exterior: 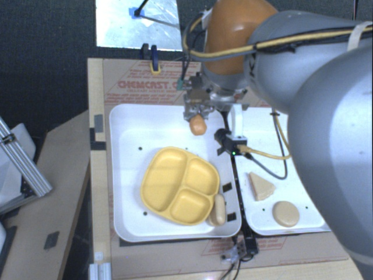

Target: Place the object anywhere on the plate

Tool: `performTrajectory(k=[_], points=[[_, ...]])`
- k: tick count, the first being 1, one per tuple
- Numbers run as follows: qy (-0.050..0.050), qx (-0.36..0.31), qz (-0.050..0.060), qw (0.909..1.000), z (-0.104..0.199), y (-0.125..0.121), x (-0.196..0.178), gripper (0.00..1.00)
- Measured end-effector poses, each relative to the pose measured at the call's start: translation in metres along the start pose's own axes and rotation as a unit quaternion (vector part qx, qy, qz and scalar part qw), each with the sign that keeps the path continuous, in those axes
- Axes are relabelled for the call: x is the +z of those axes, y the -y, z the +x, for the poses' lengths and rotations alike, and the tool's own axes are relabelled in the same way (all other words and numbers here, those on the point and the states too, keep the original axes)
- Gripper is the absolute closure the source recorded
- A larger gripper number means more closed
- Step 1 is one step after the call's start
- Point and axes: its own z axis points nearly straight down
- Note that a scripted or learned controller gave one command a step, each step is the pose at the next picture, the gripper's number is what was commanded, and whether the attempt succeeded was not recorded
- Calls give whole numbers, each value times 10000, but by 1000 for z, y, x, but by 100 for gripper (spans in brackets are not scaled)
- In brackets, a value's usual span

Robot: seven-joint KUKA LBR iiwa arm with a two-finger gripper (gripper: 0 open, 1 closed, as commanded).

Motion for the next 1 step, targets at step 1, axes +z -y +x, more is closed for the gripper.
performTrajectory(k=[1], points=[[7, 17, 5, 10000, -3, 0, 0, 0]])
